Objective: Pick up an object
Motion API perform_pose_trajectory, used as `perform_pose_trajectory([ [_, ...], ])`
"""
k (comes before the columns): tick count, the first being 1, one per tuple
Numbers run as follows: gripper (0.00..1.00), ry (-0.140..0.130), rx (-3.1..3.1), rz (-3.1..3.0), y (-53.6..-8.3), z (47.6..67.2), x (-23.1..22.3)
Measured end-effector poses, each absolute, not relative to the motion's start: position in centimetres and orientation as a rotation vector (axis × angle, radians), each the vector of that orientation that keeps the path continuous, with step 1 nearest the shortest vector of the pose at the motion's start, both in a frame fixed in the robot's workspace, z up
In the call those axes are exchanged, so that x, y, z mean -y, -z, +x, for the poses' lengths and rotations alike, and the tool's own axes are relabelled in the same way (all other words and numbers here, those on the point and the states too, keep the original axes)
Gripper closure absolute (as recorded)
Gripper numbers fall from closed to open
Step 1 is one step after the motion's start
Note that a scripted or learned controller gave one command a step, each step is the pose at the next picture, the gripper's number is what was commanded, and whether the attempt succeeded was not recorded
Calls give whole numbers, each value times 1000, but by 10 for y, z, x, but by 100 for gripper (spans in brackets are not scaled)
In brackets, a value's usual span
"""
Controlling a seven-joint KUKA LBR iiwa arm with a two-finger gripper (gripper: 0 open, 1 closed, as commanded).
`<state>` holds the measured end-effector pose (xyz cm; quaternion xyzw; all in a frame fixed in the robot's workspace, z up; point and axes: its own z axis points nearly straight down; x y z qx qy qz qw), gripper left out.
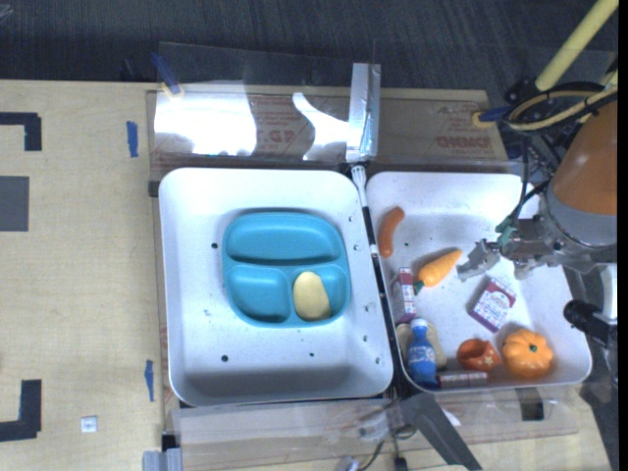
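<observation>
Counter (69,292) bears left bin (186,361) with blue divided tray (280,238) holding a yellow lemon (312,295). Right bin (442,189) holds pumpkin (528,353), carrot (438,267), sausage (391,231), blue bottle (422,353), and a pink packet (492,304) whose print is unreadable. End effector (488,255) hangs just beside the carrot; cannot tell if apart or together.

arm enters from right edge, orange band up near frame edge, grey wrist angled down-left, claw (488,256) low and pointing left, finger tips slightly spread, nothing visible between them
</observation>
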<state>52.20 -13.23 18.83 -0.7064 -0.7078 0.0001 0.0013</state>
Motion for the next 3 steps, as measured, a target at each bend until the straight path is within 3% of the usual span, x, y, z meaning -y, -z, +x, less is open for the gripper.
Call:
perform_pose_trajectory([
  [1,0,9,2287,-2165,-88,574,100],
  [2,100,13,2286,-2171,-99,575,101],
  [3,100,12,2197,-2252,-199,611,29],
])
